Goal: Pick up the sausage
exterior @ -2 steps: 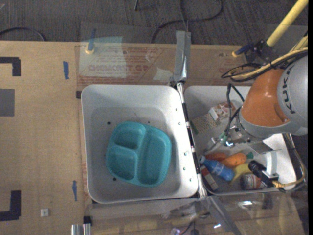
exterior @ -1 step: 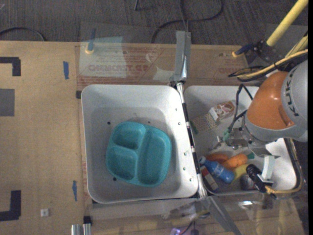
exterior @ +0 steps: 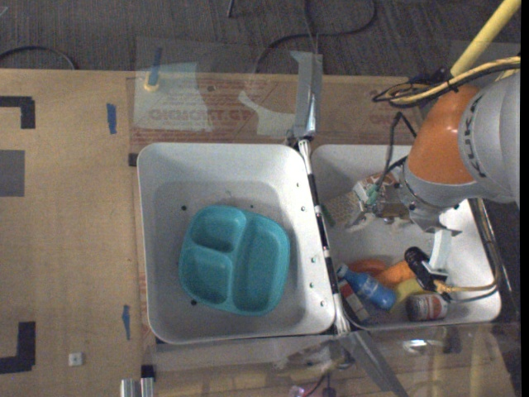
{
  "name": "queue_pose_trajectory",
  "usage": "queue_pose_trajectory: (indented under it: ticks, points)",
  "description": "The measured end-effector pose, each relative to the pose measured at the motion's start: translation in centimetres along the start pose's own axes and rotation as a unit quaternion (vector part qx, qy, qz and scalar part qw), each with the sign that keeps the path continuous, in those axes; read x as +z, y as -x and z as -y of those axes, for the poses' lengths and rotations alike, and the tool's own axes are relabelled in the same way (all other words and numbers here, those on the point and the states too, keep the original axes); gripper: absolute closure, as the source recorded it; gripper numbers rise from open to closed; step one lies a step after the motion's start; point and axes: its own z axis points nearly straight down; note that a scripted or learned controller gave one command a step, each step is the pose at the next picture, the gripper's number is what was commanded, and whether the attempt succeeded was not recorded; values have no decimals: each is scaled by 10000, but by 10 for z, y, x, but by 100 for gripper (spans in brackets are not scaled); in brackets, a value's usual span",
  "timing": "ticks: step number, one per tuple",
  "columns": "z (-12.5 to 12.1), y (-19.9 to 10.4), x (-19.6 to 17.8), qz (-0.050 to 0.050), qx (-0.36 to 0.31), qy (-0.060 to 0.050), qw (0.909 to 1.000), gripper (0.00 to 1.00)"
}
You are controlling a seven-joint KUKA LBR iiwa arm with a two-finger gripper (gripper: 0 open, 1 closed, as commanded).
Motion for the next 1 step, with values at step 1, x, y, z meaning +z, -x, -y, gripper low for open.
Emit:
queue_pose_trajectory:
  ticks: [1]
  points:
    - [34, 8, 19, -4, 23, 49, 10000, 0]
